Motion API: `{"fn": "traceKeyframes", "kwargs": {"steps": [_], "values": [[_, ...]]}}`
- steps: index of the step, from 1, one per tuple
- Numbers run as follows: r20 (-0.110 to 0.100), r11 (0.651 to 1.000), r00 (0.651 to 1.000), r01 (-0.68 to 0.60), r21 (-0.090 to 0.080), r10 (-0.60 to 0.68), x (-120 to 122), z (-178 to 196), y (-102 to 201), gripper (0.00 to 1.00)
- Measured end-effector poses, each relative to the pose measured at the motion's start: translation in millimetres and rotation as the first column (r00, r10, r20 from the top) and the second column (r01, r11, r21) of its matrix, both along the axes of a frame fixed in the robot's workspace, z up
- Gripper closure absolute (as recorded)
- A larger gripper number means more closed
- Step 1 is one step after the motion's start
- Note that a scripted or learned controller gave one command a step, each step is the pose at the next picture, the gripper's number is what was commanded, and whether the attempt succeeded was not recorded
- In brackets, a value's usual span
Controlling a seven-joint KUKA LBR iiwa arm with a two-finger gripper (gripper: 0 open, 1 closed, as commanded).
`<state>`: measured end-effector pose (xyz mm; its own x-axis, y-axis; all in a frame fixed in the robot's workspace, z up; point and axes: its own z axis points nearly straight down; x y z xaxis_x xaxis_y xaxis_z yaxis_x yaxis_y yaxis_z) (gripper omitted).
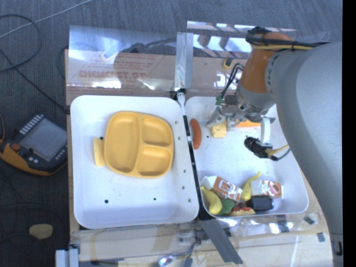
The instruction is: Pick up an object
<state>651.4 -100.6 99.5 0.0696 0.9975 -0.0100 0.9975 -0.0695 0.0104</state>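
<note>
In the right bin [289,171], my gripper [221,117] hangs low near the back left, at the end of the grey arm with the orange band [257,71]. A small yellow cheese wedge [219,130] lies on the bin floor directly below and in front of the gripper tip, very close to it or touching. An orange carrot piece [248,125] lies just to the right of it, partly under the wrist. A reddish sausage [195,133] rests along the bin's left wall.
A heap at the right bin's front holds a banana [209,198], two small cartons [226,188] [272,189], a green piece [228,207] and a black item [261,203]. The left bin [83,204] holds a yellow divided plate [138,143]. A pendant [39,143] lies on the floor at the left.
</note>
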Motion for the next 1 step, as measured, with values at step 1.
{"fn": "traceKeyframes", "kwargs": {"steps": [1], "values": [[0.0, 1.0, 1.0, 0.0, 0.0, 0.0, 0.0, -0.1, 0.1, 0.0]]}}
